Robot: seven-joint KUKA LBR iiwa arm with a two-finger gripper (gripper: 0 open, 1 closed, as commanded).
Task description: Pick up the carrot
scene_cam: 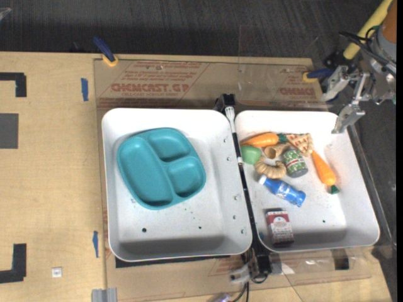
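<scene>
Two white bins sit side by side on the wooden surface. The left bin has a teal divided plate lying in it, three compartments, sitting toward the upper-left part of the bin.

The right bin is where all the little stuff is. There are actually two carrots in there. One carrot lies on its own toward the right side of the bin, angled with its green end pointing down and to the right, a little apart from the main clump. The other carrot lies nearly flat at the top of the pile, just above a green round thing that sits by the bin's left wall. Packed in beside them are a waffle-looking piece, a small can with a green label, a tan ring-shaped item and a blue bottle lying on its side just under the clump. A small dark red box sits apart from the rest near the bottom edge.

The pincer is up at the top-right corner of the right bin, over the rim, well apart from both carrots. It's got nothing between its fingers, and from this angle I honestly can't tell how far open it is. A blue and yellow clamp sits at the top left of the clear sheet behind the bins.
</scene>
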